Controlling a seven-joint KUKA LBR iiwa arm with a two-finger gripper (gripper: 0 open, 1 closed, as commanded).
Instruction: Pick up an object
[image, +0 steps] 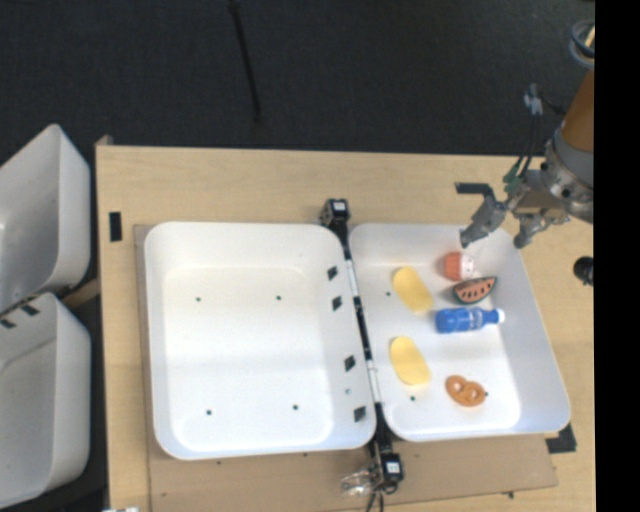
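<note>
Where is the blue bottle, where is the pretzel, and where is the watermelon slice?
blue bottle (462, 320): camera view, middle of its blue body.
pretzel (466, 391): camera view, middle of the orange twist.
watermelon slice (475, 291): camera view, on its red flesh.

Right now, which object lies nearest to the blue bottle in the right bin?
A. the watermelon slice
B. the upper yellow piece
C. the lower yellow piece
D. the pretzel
A: the watermelon slice sits just above the blue bottle, closer than any other object.
</note>
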